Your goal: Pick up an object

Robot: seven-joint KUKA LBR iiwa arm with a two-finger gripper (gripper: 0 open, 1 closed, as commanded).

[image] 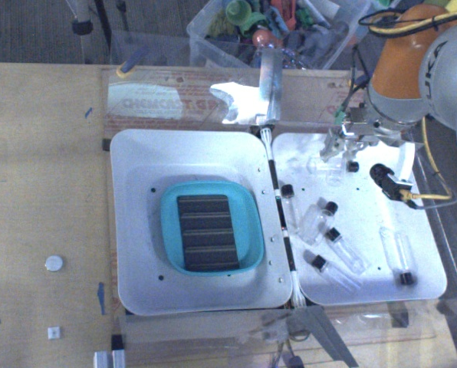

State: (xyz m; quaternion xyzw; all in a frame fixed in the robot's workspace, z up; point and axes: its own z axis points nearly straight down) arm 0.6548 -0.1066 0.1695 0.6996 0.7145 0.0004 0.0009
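Robotics lab, bin-picking test cell. Evidence: plywood bench (37, 167) bearing two shallow white plastic bins side by side, left bin (129, 167) and right bin (428, 282); grey industrial arm with orange band (412, 52) and yellow cabling reaching in; clear plastic tub of mixed coloured toys (290, 14) stocked behind the bench; tripod legs (79, 6) on grey carpet; small clear vials with black caps (324, 225) as sample objects

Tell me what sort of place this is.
Probably a robotics lab grasping bench: a grey-and-orange arm reaches over two white bins, clear vials lie in the right one, and a tub of assorted plastic objects sits behind.
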